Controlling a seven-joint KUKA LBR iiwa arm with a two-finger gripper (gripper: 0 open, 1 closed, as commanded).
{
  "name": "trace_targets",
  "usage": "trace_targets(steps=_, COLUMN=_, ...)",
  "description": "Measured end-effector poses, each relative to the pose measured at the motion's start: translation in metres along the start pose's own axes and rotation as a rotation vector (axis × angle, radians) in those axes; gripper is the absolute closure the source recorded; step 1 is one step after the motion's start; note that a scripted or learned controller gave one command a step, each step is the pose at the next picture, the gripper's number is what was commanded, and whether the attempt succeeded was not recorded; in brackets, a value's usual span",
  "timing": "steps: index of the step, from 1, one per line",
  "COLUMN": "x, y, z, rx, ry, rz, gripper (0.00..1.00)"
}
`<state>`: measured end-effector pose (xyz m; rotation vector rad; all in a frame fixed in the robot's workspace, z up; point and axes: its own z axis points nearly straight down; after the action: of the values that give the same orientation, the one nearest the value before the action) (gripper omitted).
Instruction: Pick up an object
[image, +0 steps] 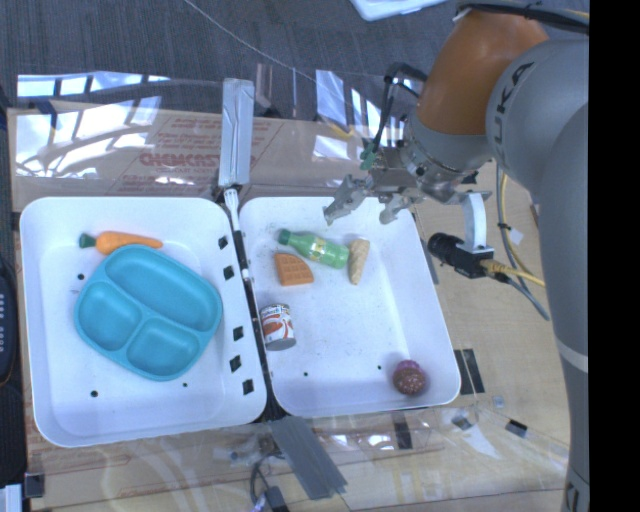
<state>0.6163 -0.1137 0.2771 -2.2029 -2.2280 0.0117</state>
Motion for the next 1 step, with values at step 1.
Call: trace_targets(steps=1, x=0.033, y=0.001, z=0.0929, rx=0.007, ry=0.0, rz=0.026, gripper=0.0)
